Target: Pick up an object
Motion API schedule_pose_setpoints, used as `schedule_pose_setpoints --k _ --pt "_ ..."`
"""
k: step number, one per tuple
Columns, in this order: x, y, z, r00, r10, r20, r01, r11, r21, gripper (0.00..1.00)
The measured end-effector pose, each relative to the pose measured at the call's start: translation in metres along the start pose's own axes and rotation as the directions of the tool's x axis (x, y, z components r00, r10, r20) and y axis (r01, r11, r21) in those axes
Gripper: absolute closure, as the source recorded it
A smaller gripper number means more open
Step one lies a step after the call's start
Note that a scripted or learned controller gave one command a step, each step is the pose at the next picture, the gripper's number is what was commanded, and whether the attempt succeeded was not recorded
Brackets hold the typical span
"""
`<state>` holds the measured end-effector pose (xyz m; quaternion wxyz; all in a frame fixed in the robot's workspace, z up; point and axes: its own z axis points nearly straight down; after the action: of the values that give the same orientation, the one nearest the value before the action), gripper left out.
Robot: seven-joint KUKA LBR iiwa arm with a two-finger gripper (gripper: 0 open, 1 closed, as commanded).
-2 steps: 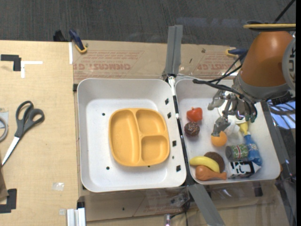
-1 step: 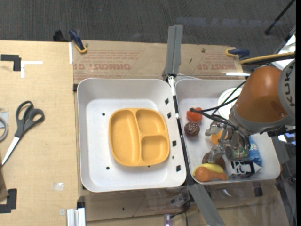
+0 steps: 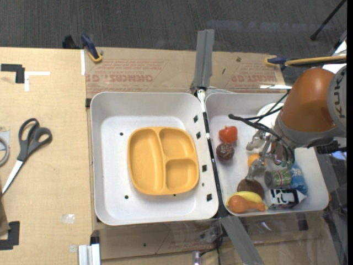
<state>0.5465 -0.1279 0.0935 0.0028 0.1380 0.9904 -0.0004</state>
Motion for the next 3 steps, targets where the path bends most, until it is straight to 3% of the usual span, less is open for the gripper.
schedule_pose_setpoints --k 1,2,3 --pt "-0.022 0.000 -0.001 0.989 0.149 0.001 -0.149 0.989 0.000 0.00" --pt "-0.024 0.001 -0.011 0.989 0.146 0.006 -0.146 0.989 0.000 1.00" --pt "0.023 0.030 -0.006 1.000 0.020 -0.004 -0.020 1.000 0.000 1.00"
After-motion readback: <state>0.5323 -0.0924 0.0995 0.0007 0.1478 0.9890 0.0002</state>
